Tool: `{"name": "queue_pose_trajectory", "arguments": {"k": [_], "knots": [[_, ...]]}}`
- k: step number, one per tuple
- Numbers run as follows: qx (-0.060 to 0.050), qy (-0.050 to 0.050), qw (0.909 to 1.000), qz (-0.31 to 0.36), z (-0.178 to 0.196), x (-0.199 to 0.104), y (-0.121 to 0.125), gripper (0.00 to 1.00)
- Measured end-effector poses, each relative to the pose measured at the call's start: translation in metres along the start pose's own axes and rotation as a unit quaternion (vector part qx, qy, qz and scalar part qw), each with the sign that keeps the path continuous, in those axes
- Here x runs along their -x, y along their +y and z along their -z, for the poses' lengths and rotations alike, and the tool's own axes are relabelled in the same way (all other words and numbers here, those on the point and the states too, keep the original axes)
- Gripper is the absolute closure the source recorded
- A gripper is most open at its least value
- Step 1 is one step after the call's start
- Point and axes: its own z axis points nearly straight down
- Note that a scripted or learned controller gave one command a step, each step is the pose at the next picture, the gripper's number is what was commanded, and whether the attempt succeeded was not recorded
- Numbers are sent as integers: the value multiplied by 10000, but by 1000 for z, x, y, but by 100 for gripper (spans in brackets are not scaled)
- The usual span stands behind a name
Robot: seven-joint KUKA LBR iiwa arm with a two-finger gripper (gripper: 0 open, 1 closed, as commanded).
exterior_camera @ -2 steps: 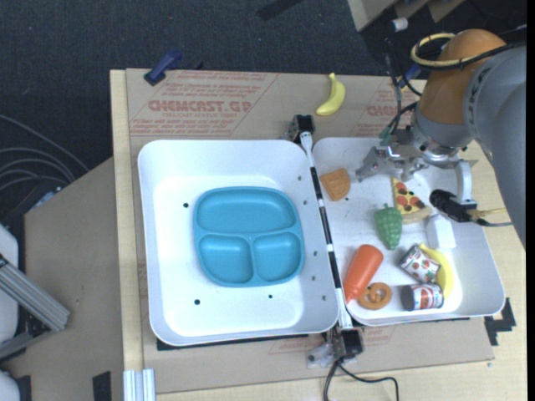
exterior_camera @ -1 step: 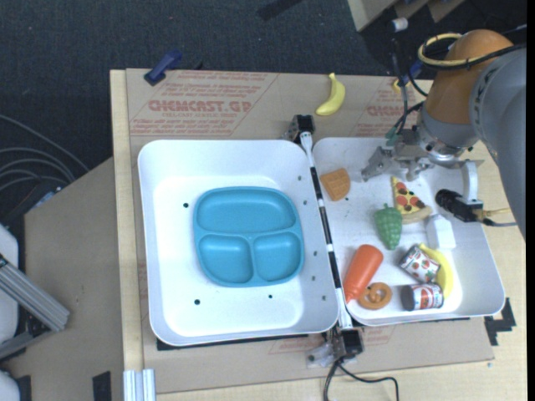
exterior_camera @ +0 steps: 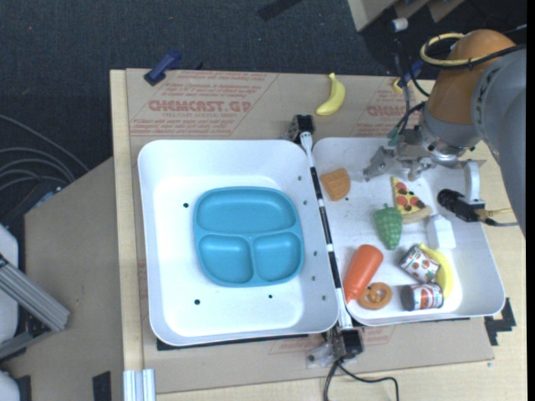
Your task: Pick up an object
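My gripper (exterior_camera: pixel 394 169) hangs over the far part of the right bin (exterior_camera: pixel 493 284), its fingers spread open with nothing between them. Just below it lies a pizza slice (exterior_camera: pixel 407 199). An orange piece of toast (exterior_camera: pixel 335 184) sits to its left by the bin wall. A green leafy toy (exterior_camera: pixel 388 225) lies in the middle. Nearer the front are a carrot (exterior_camera: pixel 362 271), a small donut (exterior_camera: pixel 378 295), two cans (exterior_camera: pixel 420 263) (exterior_camera: pixel 424 296) and a yellow banana (exterior_camera: pixel 443 272). A white block (exterior_camera: pixel 441 233) lies at the right.
The left bin (exterior_camera: pixel 159 224) holds a blue divided plate (exterior_camera: pixel 247 235). A second banana (exterior_camera: pixel 331 97) lies on the cardboard behind the bins, and a blue clip (exterior_camera: pixel 161 68) rests at the cardboard's far left corner.
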Motion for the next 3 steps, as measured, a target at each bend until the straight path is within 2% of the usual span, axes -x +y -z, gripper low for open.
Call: {"name": "queue_pose_trajectory", "arguments": {"k": [1,2,3], "knots": [[2,-1,10000,0,0,5,0,0],[-12,6,10000,7,0,-9,0,0],[0,-1,10000,-2,0,3,0,0]]}}
